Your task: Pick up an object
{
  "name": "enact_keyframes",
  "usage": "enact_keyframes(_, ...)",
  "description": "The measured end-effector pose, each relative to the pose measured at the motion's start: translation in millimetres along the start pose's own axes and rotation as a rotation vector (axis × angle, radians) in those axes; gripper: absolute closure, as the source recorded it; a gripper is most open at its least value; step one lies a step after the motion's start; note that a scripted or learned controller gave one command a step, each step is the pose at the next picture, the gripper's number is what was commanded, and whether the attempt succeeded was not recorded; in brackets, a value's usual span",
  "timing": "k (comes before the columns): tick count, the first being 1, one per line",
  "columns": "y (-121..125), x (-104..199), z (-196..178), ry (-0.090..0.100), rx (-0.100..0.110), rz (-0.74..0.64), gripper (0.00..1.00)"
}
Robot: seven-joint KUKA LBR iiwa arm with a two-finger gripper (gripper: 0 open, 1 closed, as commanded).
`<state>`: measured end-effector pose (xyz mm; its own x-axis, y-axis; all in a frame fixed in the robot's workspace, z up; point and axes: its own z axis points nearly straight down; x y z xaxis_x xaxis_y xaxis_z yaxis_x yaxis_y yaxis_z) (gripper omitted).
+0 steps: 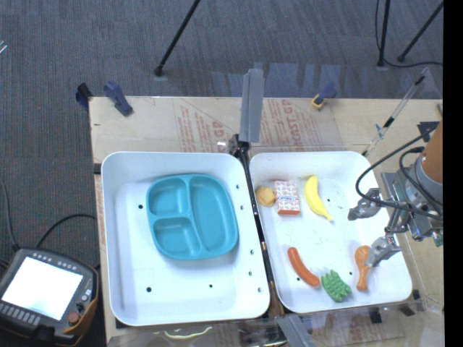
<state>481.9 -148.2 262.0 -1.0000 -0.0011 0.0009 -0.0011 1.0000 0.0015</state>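
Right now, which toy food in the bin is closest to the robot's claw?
The orange drumstick-shaped toy in the right bin. It lies right beside the gripper; the green toy, sausage and banana lie farther left.

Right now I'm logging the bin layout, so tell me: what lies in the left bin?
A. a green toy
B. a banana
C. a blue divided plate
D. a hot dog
C: the blue divided plate sits in the left bin, while the banana and hot dog lie in the right bin.
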Motion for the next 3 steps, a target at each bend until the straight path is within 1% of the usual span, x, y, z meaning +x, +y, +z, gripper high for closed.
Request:
enact_keyframes(1,-50,1,134,0.014,-0.006,-0.084,0.00)
enact_keyframes(2,-43,-60,176,0.002,0.000,0.225,0.00)
enact_keyframes(3,-18,-125,173,-0.003,0.001,0.534,0.00)
